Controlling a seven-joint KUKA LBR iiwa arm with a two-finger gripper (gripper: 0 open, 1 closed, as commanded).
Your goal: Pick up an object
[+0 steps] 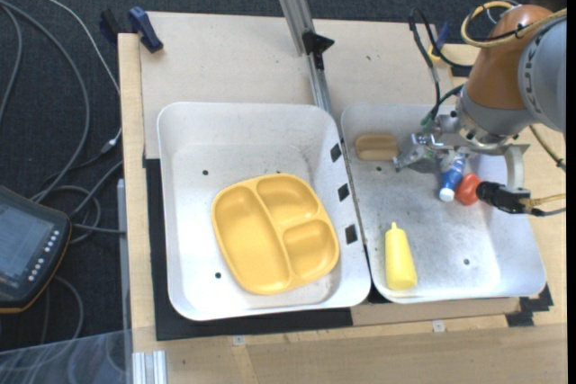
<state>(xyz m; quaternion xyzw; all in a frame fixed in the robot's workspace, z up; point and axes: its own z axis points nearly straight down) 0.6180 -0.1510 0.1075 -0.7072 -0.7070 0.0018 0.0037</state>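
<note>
Hand (416,153): over right bin (504,270) — grip state unclear
Bun (375,146): just beside hand
Mustard (399,257): near front rim

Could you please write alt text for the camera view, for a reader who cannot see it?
The gripper hangs low in the right bin, near a tan block, a yellow bottle and a blue-and-orange item. The left bin holds a yellow divided plate.

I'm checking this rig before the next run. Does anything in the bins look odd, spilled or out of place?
Nothing looks spilled or broken. The yellow divided plate sits askew in the left bin. In the right bin, the yellow bottle lies on its side, and small blue and orange items cluster beneath the arm.
</note>
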